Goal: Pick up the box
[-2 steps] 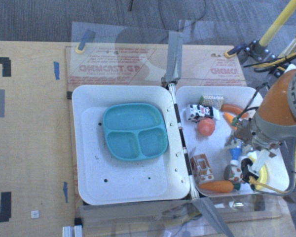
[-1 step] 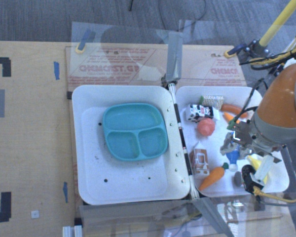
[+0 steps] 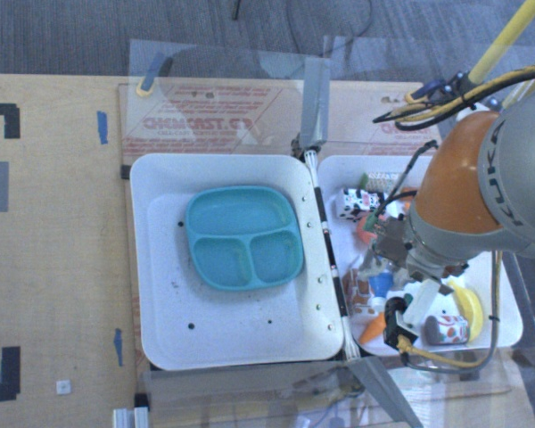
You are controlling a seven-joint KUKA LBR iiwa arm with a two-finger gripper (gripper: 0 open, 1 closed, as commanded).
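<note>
Camera view: the box (image 3: pixel 363 294) lies by the right bin's (image 3: pixel 514 326) left wall, long axis seemingly running near-to-far. Pincer (image 3: pixel 385 261) hovers above; its state cannot be told.

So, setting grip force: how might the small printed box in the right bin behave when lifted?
The box looks like a thin carton, so probably light and crushable. Its flat faces should not roll, but it lies beside an orange thing and the bin wall, so it may snag.

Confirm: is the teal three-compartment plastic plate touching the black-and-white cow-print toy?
Apart. The camera view shows the teal plate lying in the left white bin and the cow-print toy in the right bin, with both bin walls between them.
</note>
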